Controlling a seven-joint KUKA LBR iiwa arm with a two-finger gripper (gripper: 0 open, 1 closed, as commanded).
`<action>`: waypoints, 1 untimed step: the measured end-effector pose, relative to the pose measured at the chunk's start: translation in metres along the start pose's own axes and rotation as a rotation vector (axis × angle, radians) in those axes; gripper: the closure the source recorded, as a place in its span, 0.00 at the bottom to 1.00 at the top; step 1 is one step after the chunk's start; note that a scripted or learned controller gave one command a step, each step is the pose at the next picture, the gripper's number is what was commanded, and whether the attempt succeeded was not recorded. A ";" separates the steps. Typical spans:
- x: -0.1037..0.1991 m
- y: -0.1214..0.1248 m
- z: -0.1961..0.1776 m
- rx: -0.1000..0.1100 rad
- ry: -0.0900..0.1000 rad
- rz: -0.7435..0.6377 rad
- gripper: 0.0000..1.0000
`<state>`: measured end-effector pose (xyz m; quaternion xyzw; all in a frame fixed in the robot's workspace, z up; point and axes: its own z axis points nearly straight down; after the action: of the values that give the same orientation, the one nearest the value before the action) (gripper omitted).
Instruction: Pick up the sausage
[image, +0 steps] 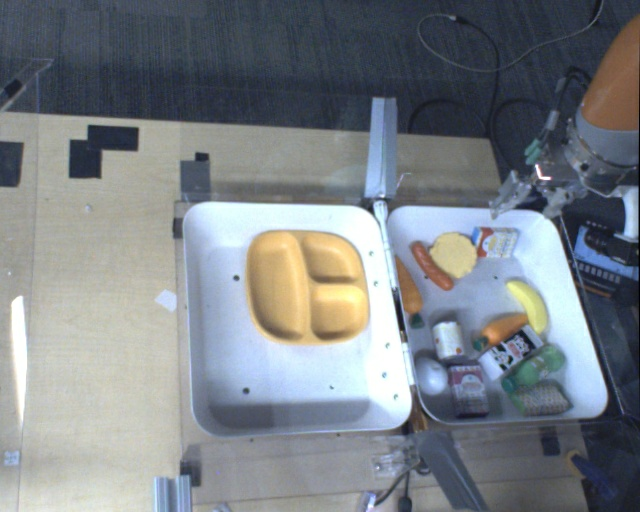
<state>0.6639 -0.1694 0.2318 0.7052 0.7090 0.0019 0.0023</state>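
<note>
Now, sausage: small reddish-orange toy sausage (432, 266) lies in the right white bin (570, 270), touching a yellow round piece (455, 255).
Handling: probably light, smooth, slippery; grip mid-length across its width.
Pincer (520, 190): open, empty, above bin's far rim.

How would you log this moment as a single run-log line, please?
task: pick up sausage | sausage: lying in right bin, beside yellow disc | hand: above bin's far edge, holding nothing | status: not yet grasped

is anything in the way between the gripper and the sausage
Nothing visible blocks it. The gripper hovers over the right bin's far rim, and the sausage lies exposed on the floor, its right side touching the yellow round food.
</note>
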 end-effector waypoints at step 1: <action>0.049 0.008 0.098 -0.006 -0.001 -0.316 0.00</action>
<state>0.6720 -0.1203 0.1336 0.5850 0.8110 0.0030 0.0051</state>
